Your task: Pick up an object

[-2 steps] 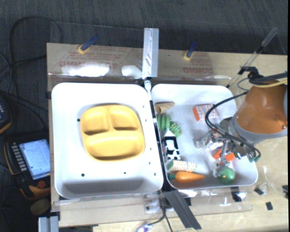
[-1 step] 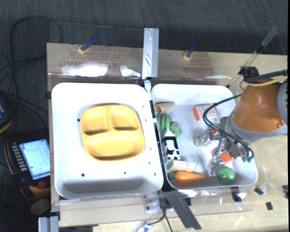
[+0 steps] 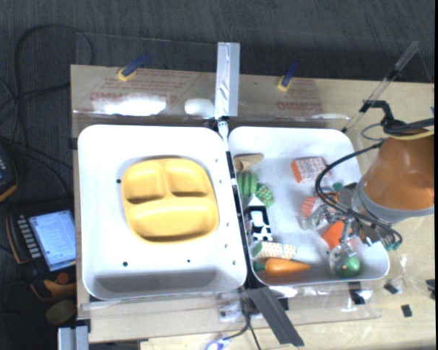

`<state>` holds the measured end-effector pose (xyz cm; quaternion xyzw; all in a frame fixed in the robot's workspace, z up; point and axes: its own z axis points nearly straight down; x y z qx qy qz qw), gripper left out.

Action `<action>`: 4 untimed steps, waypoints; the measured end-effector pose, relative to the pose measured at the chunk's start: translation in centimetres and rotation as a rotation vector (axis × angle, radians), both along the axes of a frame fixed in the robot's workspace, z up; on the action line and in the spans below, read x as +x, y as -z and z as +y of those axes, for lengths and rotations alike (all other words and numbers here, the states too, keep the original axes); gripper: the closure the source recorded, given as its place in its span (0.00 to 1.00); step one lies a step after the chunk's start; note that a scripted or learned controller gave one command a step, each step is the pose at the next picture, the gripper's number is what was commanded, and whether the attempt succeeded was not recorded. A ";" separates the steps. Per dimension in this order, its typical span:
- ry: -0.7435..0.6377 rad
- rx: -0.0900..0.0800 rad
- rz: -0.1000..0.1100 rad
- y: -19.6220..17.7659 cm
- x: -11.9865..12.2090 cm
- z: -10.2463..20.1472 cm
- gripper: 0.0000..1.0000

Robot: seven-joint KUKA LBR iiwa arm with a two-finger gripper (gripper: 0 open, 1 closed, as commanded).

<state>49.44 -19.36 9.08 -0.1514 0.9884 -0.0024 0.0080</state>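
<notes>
One fixed camera looks down at a slant on the bench (image 3: 84, 86) and both white bins (image 3: 95, 195).

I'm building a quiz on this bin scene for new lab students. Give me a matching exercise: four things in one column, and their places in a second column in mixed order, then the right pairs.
Things:
1. yellow tray
2. carrot
3. orange packet
4. gripper

Places:
A. upper part of the right bin
B. near edge of the right bin, toward its left corner
C. middle of the left bin
D. low over the right bin's near right corner

Pairs: 1-C, 2-B, 3-A, 4-D
</notes>
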 end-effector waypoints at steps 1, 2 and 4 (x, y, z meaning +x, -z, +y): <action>0.043 -0.001 0.008 0.1 0.5 0.3 0.00; 0.121 -0.001 0.005 0.1 1.9 2.1 0.00; -0.024 0.008 -0.001 -1.0 9.0 -2.4 1.00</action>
